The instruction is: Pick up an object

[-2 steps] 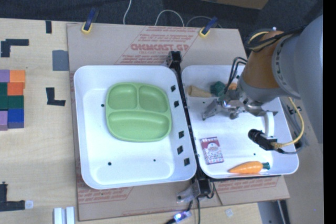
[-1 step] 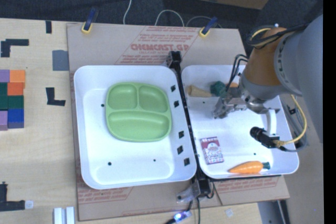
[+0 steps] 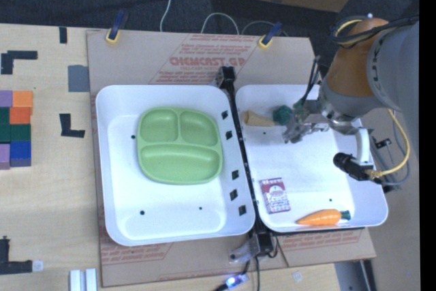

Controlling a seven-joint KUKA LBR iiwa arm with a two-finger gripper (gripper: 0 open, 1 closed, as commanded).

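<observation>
So the gripper [image 3: 294, 133] is down inside the right bin [image 3: 354, 215], near that bin's far-left area, with its dark fingers pointing toward the left; honestly can't tell from this angle how the fingers are set, they just blur into one dark clump. Nothing can be made out between them. Right beside the tips there's a small teal-green object [image 3: 282, 113], close enough that it might be touching, hard to call. Just left of that lies a tan wedge-shaped piece [image 3: 257, 119], sitting near the divider between the two bins. Behind the gripper the arm [image 3: 381, 71] comes in from the right, grey with the orange band [image 3: 351, 65] showing above the wrist, and some cables loop off its side. Further toward the near edge of the same bin there's a little red and white packet [image 3: 275, 195] lying flat, and an orange carrot [image 3: 320, 218] with a green tip down by the near rim, well apart from the gripper. The left bin [image 3: 116, 215] holds a green divided plate [image 3: 180, 146], three compartments, sitting flat. Both bins rest on a cardboard sheet [image 3: 204, 58], and off at the far left of the bench there's a stack of coloured blocks [image 3: 16, 129].
</observation>
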